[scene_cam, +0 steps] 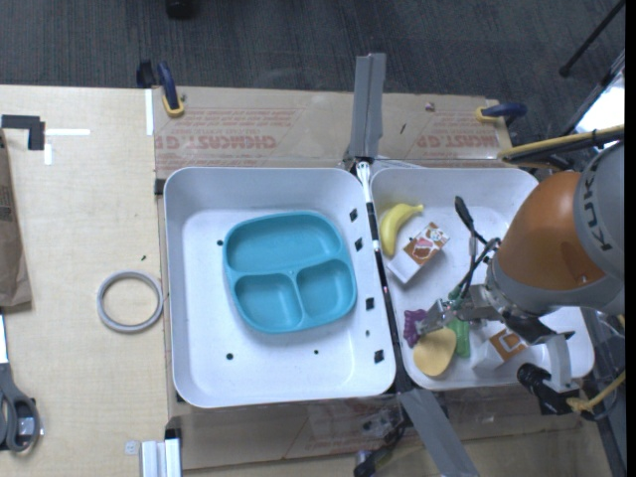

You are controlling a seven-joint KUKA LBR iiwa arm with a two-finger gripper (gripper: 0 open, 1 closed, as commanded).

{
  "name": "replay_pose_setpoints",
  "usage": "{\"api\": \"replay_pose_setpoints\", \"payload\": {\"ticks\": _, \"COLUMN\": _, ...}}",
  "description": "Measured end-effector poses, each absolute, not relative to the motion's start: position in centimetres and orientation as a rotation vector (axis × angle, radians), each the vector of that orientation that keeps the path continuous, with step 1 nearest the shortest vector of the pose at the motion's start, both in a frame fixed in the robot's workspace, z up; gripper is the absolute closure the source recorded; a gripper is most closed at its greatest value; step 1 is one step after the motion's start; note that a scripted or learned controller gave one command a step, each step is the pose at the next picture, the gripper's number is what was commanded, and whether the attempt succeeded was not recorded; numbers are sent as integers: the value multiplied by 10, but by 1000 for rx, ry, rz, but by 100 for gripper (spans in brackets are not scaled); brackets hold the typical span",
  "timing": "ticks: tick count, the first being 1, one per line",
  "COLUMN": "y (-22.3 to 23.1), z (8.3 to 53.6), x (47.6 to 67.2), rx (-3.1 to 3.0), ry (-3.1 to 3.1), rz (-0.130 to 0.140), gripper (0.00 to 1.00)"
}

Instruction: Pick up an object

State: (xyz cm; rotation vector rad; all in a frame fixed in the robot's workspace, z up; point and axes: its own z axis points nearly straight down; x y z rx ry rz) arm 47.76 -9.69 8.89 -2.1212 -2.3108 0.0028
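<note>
The right bin (437, 185) holds several small objects. A yellow banana (395, 225) lies at its far left, next to a white carton with a red picture (421, 249). Near the front lie a purple toy (415, 321), a yellow rounded piece (435, 351), a green piece (461, 341) and a small orange-and-white box (506, 344). My gripper (465, 312) hangs low over the front of this bin, right above the green and yellow pieces. The wrist and its orange band (549, 232) hide the bin's right side.
The left bin (189, 296) holds a blue divided plate (290, 271). A grey ring (130, 300) lies on the bench at the left, with scissors (17, 415) at the bottom left corner. A grey post (368, 102) stands behind the divider between the bins.
</note>
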Motion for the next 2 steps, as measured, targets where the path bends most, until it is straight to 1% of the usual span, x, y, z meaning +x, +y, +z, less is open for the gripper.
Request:
{"api": "replay_pose_setpoints", "payload": {"ticks": 1, "y": -99, "z": 95, "x": 478, "rx": -2125, "ry": -2304, "rz": 5, "gripper": 100}}
{"api": "replay_pose_setpoints", "payload": {"ticks": 2, "y": -32, "z": 189, "x": 517, "rx": -2170, "ry": -2267, "rz": 7, "gripper": 100}}
